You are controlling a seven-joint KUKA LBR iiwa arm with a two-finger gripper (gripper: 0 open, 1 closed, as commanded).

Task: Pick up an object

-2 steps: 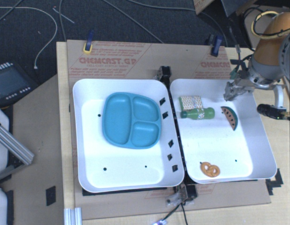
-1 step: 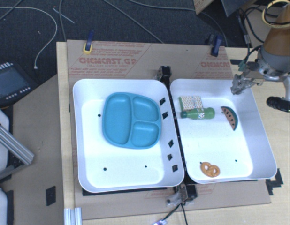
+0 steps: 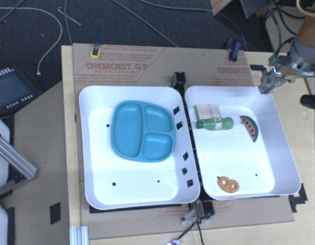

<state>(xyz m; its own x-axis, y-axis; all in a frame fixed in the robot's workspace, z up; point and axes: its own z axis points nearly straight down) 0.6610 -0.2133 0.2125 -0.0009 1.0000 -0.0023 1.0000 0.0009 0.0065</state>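
The right bin [image 3: 280,152] holds a green bottle [image 3: 215,124] lying on its side, a pale patterned square packet [image 3: 207,112] just behind it, a watermelon slice [image 3: 249,127] and a pretzel [image 3: 228,184] near the front wall. My gripper [image 3: 268,83] hangs at the bin's far right corner, above the rim and apart from every object. The arm enters from the upper right.
A blue divided plate [image 3: 142,131] lies in the left bin [image 3: 96,172]. Black clips line the divider between the bins. Blue clamps [image 3: 97,49] hold the cardboard sheet at the back. Cables trail over the dark floor behind the bench.
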